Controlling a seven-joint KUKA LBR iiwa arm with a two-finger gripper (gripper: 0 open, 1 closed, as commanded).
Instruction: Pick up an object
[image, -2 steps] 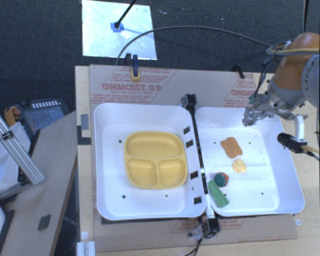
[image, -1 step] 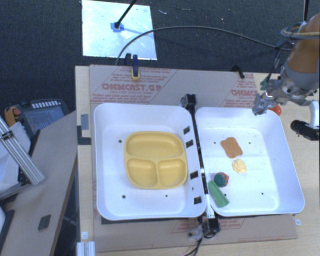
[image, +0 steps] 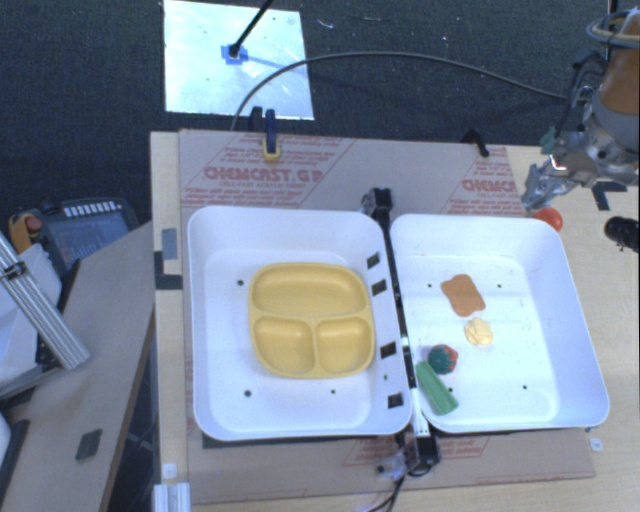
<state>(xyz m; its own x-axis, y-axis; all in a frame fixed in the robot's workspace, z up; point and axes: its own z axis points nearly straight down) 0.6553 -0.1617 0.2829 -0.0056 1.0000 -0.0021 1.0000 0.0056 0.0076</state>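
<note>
**Gripper parked at far-right corner, targets down-left**

Gripper (image: 545, 185) hovers over the top-right corner of the right bin (image: 572, 290), just above an orange ball (image: 547, 217) at the rim. Can't tell its state from this angle. Nothing visibly held. Brown flat piece (image: 463, 293), yellow lump (image: 478, 332), green-red ball (image: 442, 357) and green block (image: 436, 388) lie toward the bin's left side; block's long axis runs near-vertical in view. Orange ball is nearest by far.

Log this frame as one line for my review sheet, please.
phase: pre-grasp | gripper: above right bin's far right corner | right bin: orange piece, yellow piece, green items | left bin: yellow tray
</note>
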